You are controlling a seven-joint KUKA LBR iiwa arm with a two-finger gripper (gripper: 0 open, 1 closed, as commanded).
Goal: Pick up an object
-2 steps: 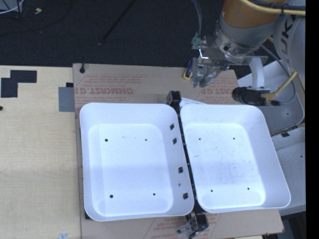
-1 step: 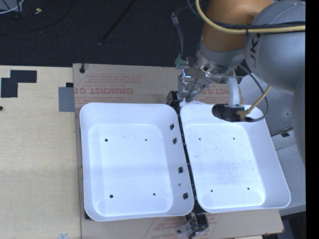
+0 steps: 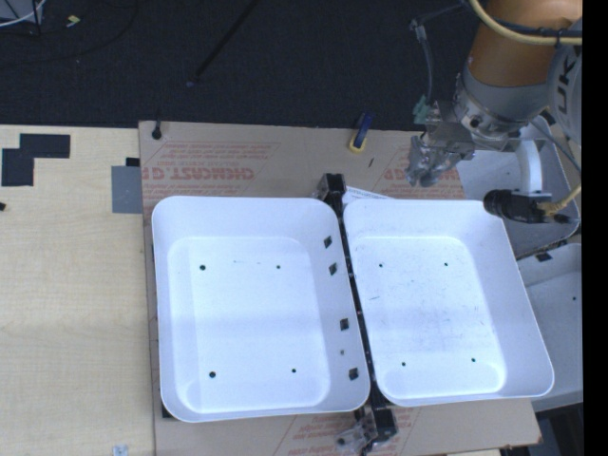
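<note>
My gripper (image 3: 427, 167) hangs above the bench just behind the far edge of the right bin (image 3: 532, 350), near that bin's back left part. Above it the grey wrist and orange band (image 3: 518, 27) rise to the top right corner. A small blue and yellow object (image 3: 359, 133) lies on the brown board behind the bins, to the left of the gripper. The gripper's tip is small and blurred, and I make out no object at it.
The left bin (image 3: 171, 350) and the right bin sit side by side, joined by a black clip strip (image 3: 344, 293). Both show bare white floors with a few small dark dots. A black cylindrical part (image 3: 516, 204) juts out by the right bin's far right corner. Light wooden tabletop (image 3: 66, 302) lies left.
</note>
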